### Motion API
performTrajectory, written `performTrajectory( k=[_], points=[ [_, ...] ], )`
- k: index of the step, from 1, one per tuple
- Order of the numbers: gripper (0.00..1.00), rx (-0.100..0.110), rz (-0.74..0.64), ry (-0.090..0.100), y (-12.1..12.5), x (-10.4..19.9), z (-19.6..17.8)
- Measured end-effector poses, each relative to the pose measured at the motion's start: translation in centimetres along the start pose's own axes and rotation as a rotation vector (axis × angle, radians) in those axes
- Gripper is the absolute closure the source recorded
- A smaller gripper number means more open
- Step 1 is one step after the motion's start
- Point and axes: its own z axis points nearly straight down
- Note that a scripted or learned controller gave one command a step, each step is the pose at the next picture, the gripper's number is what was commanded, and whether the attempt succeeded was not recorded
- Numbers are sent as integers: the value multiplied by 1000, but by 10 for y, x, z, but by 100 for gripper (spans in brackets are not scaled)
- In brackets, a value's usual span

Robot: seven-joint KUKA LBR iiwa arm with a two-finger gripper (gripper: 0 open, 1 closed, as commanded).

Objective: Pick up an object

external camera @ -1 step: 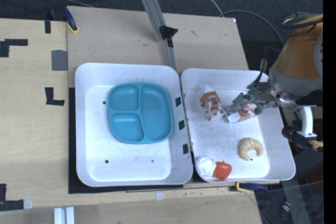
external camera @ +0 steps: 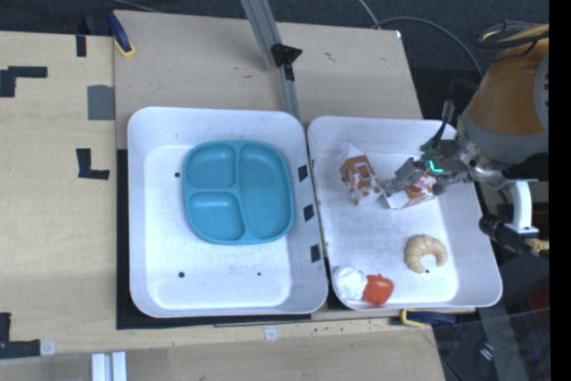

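Apparently small carton (external camera: pixel 417 189) under gripper (external camera: pixel 403 178), right bin (external camera: pixel 473 277).

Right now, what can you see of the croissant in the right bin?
The croissant is a small golden-tan crescent, glossy like plastic toy food, lying flat on the floor of the right bin toward its near right corner. Its ends curl toward the near right. It lies apart from everything else, below the end effector.

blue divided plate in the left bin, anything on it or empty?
Empty. All three compartments of the blue plate show bare blue; it lies flat in the left bin.
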Motion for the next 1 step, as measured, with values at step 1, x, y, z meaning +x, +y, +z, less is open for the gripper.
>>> performTrajectory(
  k=[1],
  points=[
    [0, 5, 2, 0, -7, -3, 46]
  ],
)
